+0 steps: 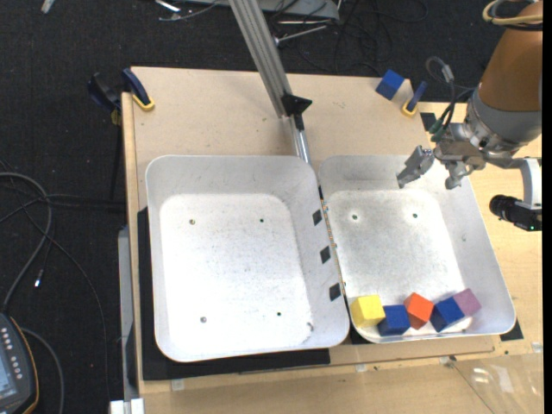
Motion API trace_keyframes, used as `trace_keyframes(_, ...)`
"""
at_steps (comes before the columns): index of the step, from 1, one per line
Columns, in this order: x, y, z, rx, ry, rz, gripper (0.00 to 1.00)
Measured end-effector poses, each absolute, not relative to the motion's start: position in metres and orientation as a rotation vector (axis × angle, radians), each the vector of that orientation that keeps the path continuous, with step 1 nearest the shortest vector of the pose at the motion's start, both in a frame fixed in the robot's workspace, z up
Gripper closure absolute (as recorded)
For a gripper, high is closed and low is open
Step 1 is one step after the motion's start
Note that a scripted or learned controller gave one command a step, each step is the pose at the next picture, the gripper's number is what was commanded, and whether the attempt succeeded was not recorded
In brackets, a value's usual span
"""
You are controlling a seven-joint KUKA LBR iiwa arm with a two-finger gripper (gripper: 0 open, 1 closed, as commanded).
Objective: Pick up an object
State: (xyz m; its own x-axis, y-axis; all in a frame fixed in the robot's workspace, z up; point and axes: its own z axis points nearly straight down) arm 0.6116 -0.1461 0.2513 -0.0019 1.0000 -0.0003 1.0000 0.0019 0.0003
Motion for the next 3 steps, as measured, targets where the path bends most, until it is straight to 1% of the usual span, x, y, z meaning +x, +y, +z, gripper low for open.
trace_keyframes(1,0.616,-0.116,0.144,2.221,2.231,-0.007,0.0)
trace_keyframes(2,0.584,-0.107,0.161,2.224,2.221,-0.001,0.0)
trace_keyframes(3,0.56,-0.134,0.127,2.228,2.219,-0.005,0.0)
